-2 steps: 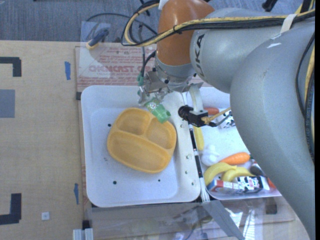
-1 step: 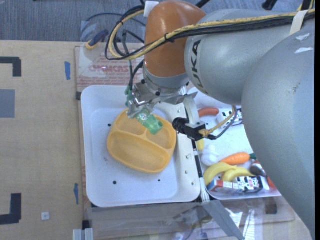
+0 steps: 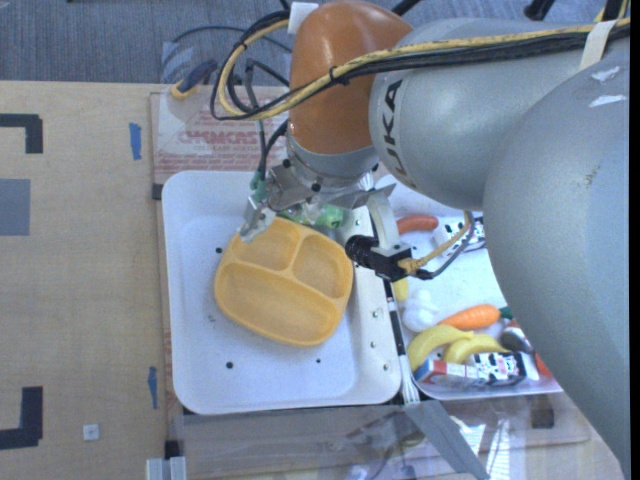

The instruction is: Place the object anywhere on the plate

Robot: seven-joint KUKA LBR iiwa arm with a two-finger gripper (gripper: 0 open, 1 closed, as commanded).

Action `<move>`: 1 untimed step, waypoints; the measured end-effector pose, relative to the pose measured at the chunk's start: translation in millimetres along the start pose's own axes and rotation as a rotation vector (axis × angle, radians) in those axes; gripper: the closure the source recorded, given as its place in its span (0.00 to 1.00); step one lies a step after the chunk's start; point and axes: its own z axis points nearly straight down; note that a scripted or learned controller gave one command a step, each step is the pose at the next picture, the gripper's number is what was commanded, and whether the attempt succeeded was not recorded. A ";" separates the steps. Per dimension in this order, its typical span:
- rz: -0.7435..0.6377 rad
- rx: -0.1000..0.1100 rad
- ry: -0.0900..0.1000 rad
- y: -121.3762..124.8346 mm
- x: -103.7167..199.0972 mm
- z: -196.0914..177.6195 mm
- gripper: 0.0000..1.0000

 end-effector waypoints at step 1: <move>0.001 -0.003 0.000 0.9 0.2 -10.5 1.00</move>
